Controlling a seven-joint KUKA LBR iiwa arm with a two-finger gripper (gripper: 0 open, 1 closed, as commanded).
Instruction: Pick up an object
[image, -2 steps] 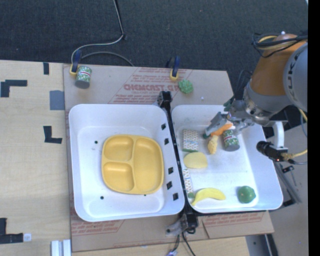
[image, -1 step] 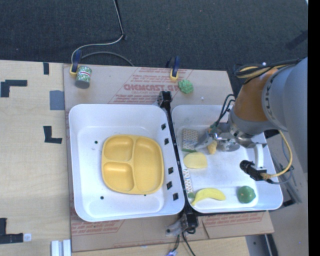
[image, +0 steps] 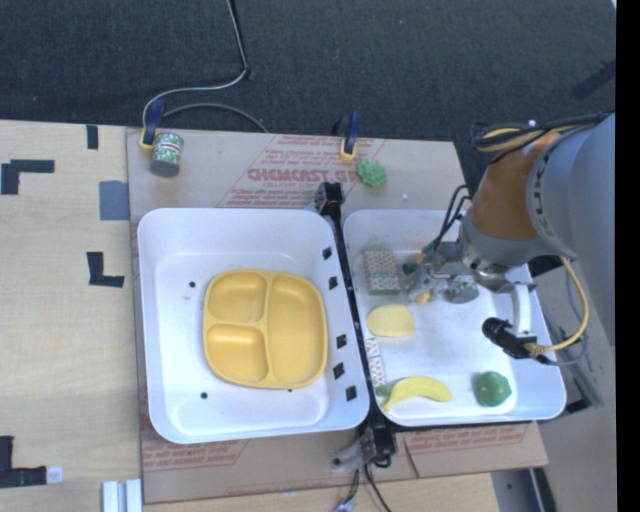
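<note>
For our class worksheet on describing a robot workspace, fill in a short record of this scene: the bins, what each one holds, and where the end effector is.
left bin: yellow divided plate
right bin: banana, green round object, pale yellow piece, patterned square item
end effector: over the right bin's upper part, beside the patterned square item
held object: none seen
outside bins: small can, green object on the board

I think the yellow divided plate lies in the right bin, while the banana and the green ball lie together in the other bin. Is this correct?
Not quite. The camera view shows the yellow divided plate in the left bin, not the right one. The banana and the green ball do lie together in the other bin, the right bin.
</note>
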